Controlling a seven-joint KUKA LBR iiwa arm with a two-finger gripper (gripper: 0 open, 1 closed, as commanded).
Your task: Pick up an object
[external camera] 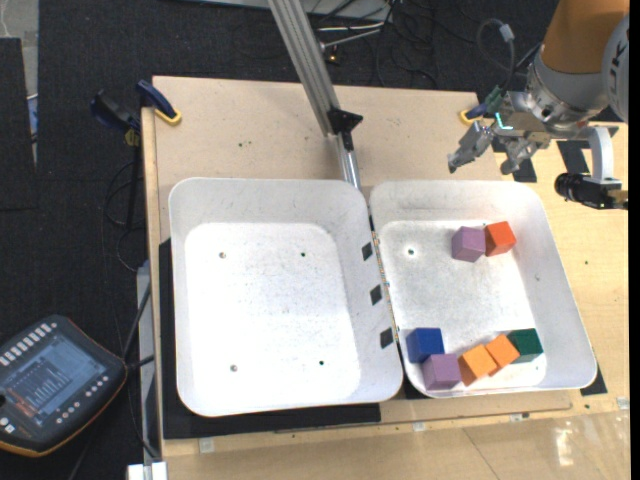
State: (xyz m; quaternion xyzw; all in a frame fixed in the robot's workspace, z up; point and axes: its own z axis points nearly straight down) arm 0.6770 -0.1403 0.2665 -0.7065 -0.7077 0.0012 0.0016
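Observation:
The right bin holds several small blocks. A purple block and an orange block sit touching near its back. Along its front edge lie a blue block, a purple block, an orange block and a green block. My gripper hangs above the bench just behind the right bin's back rim, fingers spread open with nothing between them. It is raised well clear of the blocks.
The left bin lies beside the right one. A slanted metal pole runs down to the bins' shared back corner. A blue-and-yellow clamp sits at the bench's back left. A teach pendant lies at lower left.

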